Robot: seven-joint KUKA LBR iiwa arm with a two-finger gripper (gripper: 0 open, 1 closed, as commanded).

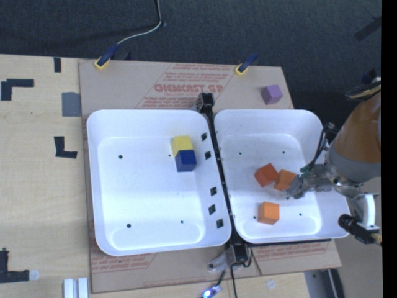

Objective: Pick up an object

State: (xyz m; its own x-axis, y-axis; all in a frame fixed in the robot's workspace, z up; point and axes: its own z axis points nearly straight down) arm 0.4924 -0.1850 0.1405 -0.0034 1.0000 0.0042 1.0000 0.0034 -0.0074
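Note:
The right bin [248, 120] holds three orange blocks: one [266, 174] near its middle, a second [285, 180] touching it on the right, and a third [268, 213] nearer the front. My gripper [296, 189] sits low in this bin, right beside the second orange block on its right side. In the left bin [124, 120] a yellow block [182, 144] and a blue block [185, 160] lie against each other. I see nothing lifted off the bin floor.
A purple block [271, 94] lies on the cardboard behind the right bin. Black clips [205, 102] run along the divider between the bins. The arm's orange band [366, 132] hangs over the right bin's right wall.

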